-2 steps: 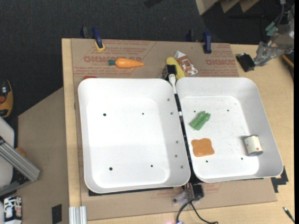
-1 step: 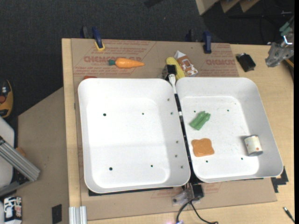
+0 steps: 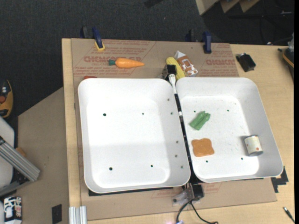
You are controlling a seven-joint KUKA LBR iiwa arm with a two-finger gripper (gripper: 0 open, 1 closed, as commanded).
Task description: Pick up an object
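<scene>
A brown cardboard sheet (image 3: 74, 125) with red print lay on the bench under both bins. At its far edge, on the left, a blue clamp (image 3: 98, 38) gripped it. Just right of that a toy carrot (image 3: 127, 63) lay on the cardboard behind the left bin, tip pointing right, apart from the rim.

The left bin (image 3: 93, 171) was white and shallow, its floor marked by a few small dark dots. Its right rim touched the right bin's left rim along the middle seam.

Behind that seam, on the cardboard, a yellow piece (image 3: 172, 61) lay beside a brown and white packet (image 3: 187, 65), the two touching or nearly so; what they were could not be told.

The right bin (image 3: 266, 167) held all three things open to picking. A green piece (image 3: 200, 120) lay tilted near the left of the floor. Just in front of it, a little apart, sat a flat orange piece (image 3: 202, 147). Well to the right, near the right wall, a small white can (image 3: 252, 144) lay on its side.

A second blue clamp (image 3: 206, 41) stood at the cardboard's far edge, and a black block (image 3: 245, 62) lay beyond the right bin's far corner.

Whether the claw was apart or together could not be told.
</scene>
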